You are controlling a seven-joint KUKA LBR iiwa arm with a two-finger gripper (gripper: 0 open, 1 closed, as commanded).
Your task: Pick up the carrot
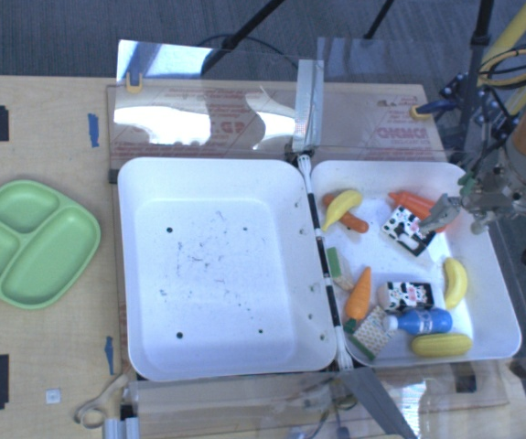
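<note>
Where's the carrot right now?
In the right bin, the carrot lies near the bin's left wall, just left of the black-and-white carton.

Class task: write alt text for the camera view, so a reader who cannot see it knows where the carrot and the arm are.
A carrot lies in the right bin among bananas, cow-print boxes and a blue bottle. The gripper hangs over that bin's far right part, apart from the carrot. The left bin sits beside it, and a green plate rests on the bench at far left.
</note>
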